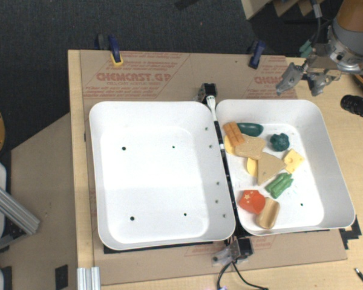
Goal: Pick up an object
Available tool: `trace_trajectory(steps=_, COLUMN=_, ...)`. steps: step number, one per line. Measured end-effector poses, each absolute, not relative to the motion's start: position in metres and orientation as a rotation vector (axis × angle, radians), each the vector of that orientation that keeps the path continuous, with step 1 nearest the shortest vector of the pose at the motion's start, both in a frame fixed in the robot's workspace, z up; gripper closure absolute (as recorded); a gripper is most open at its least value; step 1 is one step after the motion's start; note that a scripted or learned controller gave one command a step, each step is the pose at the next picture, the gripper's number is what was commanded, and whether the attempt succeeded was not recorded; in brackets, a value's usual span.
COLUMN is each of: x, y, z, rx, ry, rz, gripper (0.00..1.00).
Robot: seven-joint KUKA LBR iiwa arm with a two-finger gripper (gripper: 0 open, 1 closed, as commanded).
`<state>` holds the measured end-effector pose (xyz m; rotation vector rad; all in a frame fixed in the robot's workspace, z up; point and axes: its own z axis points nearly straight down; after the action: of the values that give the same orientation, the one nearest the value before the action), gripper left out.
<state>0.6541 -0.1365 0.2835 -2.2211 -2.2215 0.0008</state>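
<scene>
Nothing picked yet.
I am hovering my gripper (302, 83) with its fingers spread and empty above the right bin's (327, 132) far rim; the toy food, like the red tomato (251, 201), is lying inside, waiting.

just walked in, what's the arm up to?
Nothing is picked yet. The gripper hangs open above the bench just past the far edge of the right bin, with nothing between its fingers. All the toy food sits in that bin: a red tomato, a green pepper, a yellow cheese block, a teal lump and some bread-coloured pieces. The left bin sits beside it.
</scene>
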Motion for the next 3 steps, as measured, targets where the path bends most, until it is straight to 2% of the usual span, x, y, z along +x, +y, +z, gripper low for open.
trace_trajectory(steps=1, x=0.663, y=-0.188, z=0.198, rx=-2.222, ry=-2.216, rz=0.005, gripper=0.0)
trace_trajectory(steps=2, x=0.666, y=-0.216, z=0.081, rx=-2.208, ry=-2.205, rz=-0.006, gripper=0.0)
trace_trajectory(steps=3, x=0.667, y=-0.218, z=0.096, rx=-2.218, ry=-2.225, rz=-0.001, gripper=1.0)
